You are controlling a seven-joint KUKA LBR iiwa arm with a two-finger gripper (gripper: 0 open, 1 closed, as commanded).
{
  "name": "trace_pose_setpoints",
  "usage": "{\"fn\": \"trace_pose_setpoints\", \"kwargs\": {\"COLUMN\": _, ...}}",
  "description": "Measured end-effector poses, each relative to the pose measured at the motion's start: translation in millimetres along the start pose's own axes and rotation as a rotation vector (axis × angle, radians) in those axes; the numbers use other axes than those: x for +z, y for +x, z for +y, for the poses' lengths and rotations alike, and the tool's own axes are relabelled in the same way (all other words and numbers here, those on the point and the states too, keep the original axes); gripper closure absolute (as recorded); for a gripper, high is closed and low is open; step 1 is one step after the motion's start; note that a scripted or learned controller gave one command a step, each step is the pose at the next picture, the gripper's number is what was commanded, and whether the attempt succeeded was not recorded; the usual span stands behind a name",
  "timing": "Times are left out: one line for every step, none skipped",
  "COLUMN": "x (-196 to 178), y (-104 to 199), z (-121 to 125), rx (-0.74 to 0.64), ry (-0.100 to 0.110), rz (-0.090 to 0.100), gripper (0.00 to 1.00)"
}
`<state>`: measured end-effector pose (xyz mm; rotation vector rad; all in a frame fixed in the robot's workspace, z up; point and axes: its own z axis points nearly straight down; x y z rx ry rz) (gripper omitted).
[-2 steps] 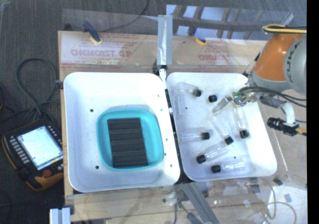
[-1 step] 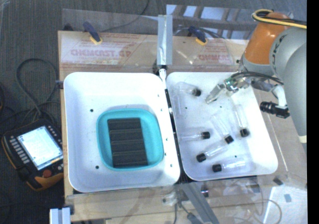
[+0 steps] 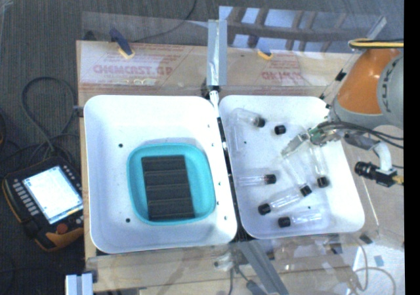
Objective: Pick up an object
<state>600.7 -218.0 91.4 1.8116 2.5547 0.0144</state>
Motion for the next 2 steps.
{"fn": "trace_pose_setpoints", "kwargs": {"x": 2.2, "y": -16.5, "z": 51.5, "rx": -0.018, "ry": 0.006, "rz": 0.007, "gripper": 0.0}}
{"fn": "trace_pose_setpoints", "kwargs": {"x": -5.1, "y": -18.6, "z": 52.6, "rx": -0.02, "ry": 0.002, "rz": -0.003, "gripper": 1.0}}
